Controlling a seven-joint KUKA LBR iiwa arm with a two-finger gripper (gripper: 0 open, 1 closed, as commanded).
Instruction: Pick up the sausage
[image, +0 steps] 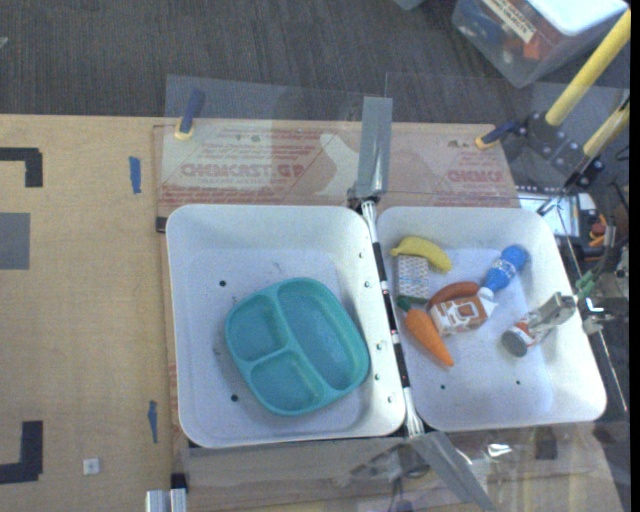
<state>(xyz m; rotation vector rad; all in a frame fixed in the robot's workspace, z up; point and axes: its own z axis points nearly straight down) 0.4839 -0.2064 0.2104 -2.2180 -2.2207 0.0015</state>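
The sausage (454, 292) is a reddish-brown curved piece in the right bin (520, 400), near its middle. Its lower edge touches a small orange-and-white carton (464, 315). An orange carrot (428, 336) lies just left of and below the carton. Above and to the left of the sausage, a yellow banana (421, 251) rests over a grey ridged block (412, 272). To the sausage's right, a blue bottle with a white neck (503, 270) lies on a slant.
A grey and silver object (532, 325) lies near the right bin's right wall. The left bin (200, 250) holds a teal divided plate (295, 345). A ridge (380, 310) separates the two bins. Cables and clamps (592, 300) sit beyond the right bin's edge.
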